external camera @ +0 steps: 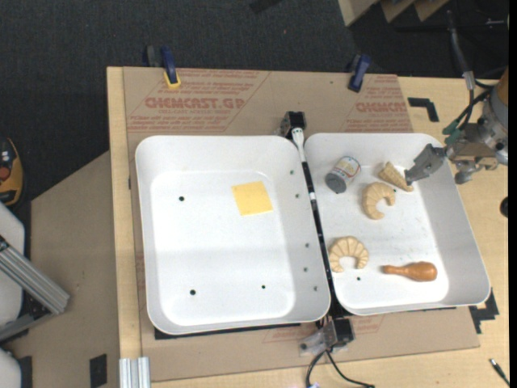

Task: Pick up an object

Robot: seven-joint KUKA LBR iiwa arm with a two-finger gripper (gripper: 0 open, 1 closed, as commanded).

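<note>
The right bin (460, 241) holds several small items. A little grey can (343, 172) lies on its side at the back, with a tan wedge (393, 175) to its right. A curled pastry piece (378, 200) lies just in front of the wedge. Nearer the front sit a second curled pastry (349, 253) and a brown drumstick shape (412, 272). A flat yellow square (252, 198) lies in the left bin (161, 241). My gripper (443, 166) hangs over the right bin's back right corner, its tip just right of the wedge and apart from it.
The two white bins stand side by side on a cardboard sheet (242, 95) held by blue clamps (168, 63) at the back. A black bracket (293, 124) sits between the bins at their rear. The arm's wrist (485, 132) enters from the right.
</note>
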